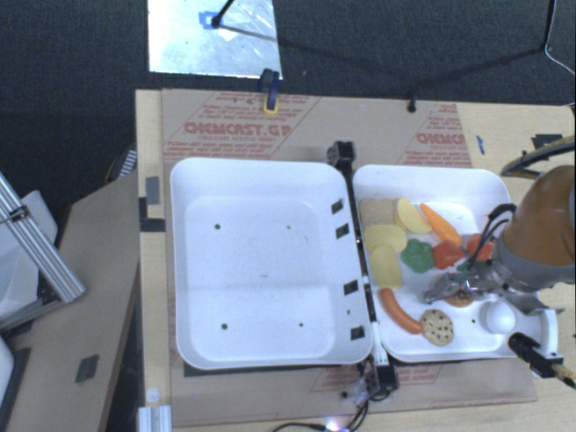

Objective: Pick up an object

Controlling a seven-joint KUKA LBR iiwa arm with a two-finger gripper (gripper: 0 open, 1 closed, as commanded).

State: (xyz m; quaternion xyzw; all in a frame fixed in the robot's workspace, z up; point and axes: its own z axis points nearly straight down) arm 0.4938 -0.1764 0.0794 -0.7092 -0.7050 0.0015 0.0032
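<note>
A grey arm reaches from the right into the right bin (490, 183), its jaws (453, 286) low among toy foods beside a cookie (438, 327), sausage (400, 310) and broccoli (417, 256). Whether they grip anything cannot be told.

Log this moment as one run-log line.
arm: over right bin | gripper: low among toy food, beside cookie | grasp: unclear

A brown cardboard sheet (315, 124) with red lettering covers the counter (99, 268) under both bins. A yellow clamp (270, 104) sits at its far edge, and beyond that a shiny square plate (189, 25) (on dark carpet).
</note>
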